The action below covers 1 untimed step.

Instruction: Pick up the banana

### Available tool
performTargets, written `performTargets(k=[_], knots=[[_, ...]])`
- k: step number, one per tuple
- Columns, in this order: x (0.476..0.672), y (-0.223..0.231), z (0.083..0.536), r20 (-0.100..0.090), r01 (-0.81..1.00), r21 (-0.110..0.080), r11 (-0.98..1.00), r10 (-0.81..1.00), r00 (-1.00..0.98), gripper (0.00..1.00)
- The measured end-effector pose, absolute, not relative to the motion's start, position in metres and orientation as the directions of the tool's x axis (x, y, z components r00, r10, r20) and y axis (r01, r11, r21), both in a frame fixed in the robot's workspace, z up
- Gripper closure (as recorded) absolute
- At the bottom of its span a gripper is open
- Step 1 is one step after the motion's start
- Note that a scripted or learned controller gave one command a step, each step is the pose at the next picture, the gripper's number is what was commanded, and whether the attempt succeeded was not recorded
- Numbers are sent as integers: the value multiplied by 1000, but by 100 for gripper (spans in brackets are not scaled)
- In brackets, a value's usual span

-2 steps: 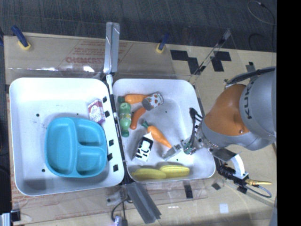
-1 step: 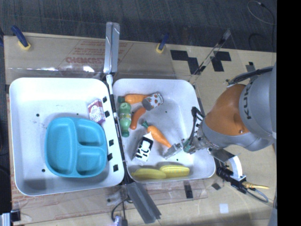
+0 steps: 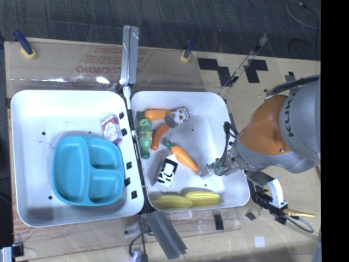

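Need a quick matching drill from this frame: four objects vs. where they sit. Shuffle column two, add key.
Things:
1. banana
2. blue tray
3. green bottle
4. gripper

Places:
A. left bin, middle
B. right bin, along the near wall
C. right bin, right side, above the floor
D. right bin, against the divider wall

Pairs: 1-B, 2-A, 3-D, 4-C

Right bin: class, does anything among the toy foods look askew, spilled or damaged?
Nothing stands out. The banana lies flat along the right bin's near wall, intact. The carrot and green bottle simply lie loose. The gripper sits above the banana.
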State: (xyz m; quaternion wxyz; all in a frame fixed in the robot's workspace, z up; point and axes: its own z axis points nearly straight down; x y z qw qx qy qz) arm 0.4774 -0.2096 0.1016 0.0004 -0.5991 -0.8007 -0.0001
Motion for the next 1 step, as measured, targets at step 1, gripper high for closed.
performTargets(k=[1], knots=[[519,-210,127,1,951,-1,308,951,-308,100]])
